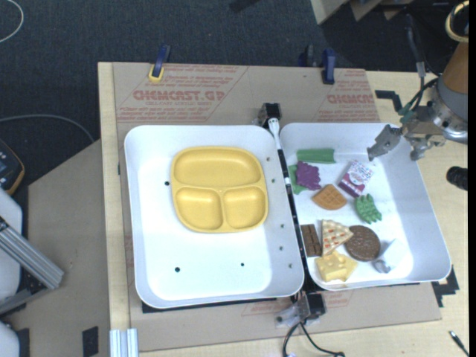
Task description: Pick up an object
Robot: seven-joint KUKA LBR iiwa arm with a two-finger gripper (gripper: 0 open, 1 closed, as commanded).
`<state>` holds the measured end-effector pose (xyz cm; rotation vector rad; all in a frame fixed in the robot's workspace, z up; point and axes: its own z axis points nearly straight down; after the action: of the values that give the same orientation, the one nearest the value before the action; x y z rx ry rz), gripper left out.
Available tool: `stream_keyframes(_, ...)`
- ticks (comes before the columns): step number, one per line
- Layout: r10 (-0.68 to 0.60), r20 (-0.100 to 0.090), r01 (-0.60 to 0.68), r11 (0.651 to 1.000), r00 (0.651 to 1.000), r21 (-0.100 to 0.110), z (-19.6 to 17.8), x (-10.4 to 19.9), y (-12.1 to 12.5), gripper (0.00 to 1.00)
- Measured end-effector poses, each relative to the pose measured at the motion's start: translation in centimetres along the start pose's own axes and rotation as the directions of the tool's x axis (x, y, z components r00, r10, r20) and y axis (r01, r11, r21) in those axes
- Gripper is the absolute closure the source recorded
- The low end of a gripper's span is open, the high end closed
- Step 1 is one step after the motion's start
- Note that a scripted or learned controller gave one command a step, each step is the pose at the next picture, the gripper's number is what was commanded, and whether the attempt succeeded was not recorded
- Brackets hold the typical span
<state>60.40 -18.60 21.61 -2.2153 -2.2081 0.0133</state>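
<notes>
**A:** Where do we stand on the pick? We judge it to be the approach step: our pincer [401, 141] hangs at the far right edge of the right shallow white bin [428, 207], and we see nothing between its fingers.

**B:** Agreed. The two fingers look spread apart, so we'd call it released, carrying nothing. No object has been lifted yet.

**A:** What lies nearest? The small white and pink packet [358, 177] sits just beside the pincer, toward the bin's middle. The flat green bar [316, 155] and the purple grape cluster [306, 175] lie farther left, near the bin's inner wall.

**B:** Then the rest of the pile: the orange waffle-like piece [329, 197], the green leafy toy [367, 209], the triangular pizza slice [335, 233], the round brown cookie [363, 243], the brown chocolate bar [310, 239] and the yellow cheese block [336, 266]. Several of these touch one another at the near end.

**A:** So for the next move we'd need to settle over one item, descend with the fingers either side of it, and clench. The packet looks the freest; we reckon the crowded near corner risks a nudge rather than a grasp.

**B:** And the left shallow white bin [149, 259]? It holds the yellow three-compartment plastic tray [220, 187], which carries nothing in its compartments. Both bins rest on the tan board tabletop [223, 95].
</notes>
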Motion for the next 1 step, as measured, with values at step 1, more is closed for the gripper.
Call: stream_keyframes(1, -0.004, 0.003, 0.004, 1.0, 1.0, -0.015, -0.9, 0.07, 0.28, 0.0)
